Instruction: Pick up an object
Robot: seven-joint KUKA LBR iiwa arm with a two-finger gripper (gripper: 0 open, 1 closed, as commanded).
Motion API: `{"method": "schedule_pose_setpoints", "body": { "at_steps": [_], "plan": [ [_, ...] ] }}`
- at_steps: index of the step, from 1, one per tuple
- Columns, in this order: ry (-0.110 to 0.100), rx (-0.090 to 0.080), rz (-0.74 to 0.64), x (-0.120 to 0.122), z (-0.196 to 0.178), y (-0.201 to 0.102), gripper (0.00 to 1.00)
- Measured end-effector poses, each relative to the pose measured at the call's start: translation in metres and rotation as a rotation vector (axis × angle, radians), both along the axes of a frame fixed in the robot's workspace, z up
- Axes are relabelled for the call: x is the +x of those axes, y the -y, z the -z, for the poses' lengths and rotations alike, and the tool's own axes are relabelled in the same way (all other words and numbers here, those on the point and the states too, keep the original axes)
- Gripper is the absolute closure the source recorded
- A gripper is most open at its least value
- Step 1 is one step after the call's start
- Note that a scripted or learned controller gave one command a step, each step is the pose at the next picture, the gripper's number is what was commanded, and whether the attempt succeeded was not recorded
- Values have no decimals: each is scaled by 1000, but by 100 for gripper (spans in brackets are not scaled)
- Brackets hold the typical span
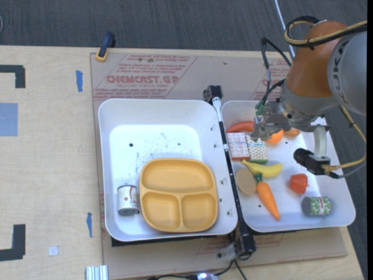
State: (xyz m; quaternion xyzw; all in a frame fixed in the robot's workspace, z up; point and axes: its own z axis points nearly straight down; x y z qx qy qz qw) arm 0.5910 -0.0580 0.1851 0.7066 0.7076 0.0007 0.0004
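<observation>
Overhead slanted view of the bench [46, 156] with two white bins side by side. The arm [317, 69] enters from the upper right of the frame and its hand [267, 128] is lowered into the upper part of the right bin [341, 209]. Directly at the hand's tip lies an orange piece [276, 136], touching or very nearly touching it; whether that piece sits between the hand's parts cannot be told from this angle, and whether the hand is released or clenched cannot be told either.

Progress, as judged: nothing is seen lifted clear of the bin floor, so the pick is not yet shown as done. The reach and descent appear complete; closing on an object and raising it remain.

Candidate objects in the right bin: a red-orange piece [240, 126] just left of the hand; two small patterned boxes [247, 146] just below and left of it; a banana [265, 169] lower, at frame centre-right; a tan disc [246, 183] beside the banana; a carrot [268, 199] below these; a red tomato-like item [298, 183] and a green can [316, 206] toward the lower right, well apart from the hand.

The left bin [111, 127] holds a yellow divided plate [178, 194] and a small can [127, 199] at its lower left.
</observation>
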Motion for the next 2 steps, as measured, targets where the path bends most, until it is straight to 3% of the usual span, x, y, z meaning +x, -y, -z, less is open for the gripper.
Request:
{"method": "schedule_pose_setpoints", "body": {
  "at_steps": [1, 2],
  "plan": [
    [0, 0, 0, 0, 0, 0, 0],
    [-2, -1, 2, 16, 79, 67, 0]
  ]
}}
